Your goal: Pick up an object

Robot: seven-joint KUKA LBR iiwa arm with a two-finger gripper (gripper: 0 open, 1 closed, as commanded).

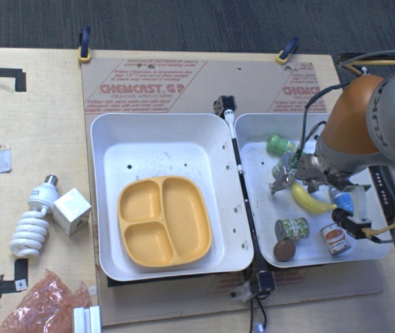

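Observation:
The right bin [253, 186] holds a yellow banana [313, 200], a green bottle [280, 145] at its far side, a small can with a green label [292, 228], a brown round object [285, 250], a red-labelled can [335, 240] and a blue item [344, 203]. My gripper [285, 176] hangs low over this bin, just left of the banana's upper end and below the green bottle. Nothing shows clearly in its grasp. The grey arm with its orange band [353, 123] covers the bin's far right part.
The left bin [107, 151] holds a yellow divided plate [163, 220]. On the bench to the left lie a spiral light bulb [31, 224], a white cube [71, 210] and a red mesh bag [48, 300]. Cables run at the right edge.

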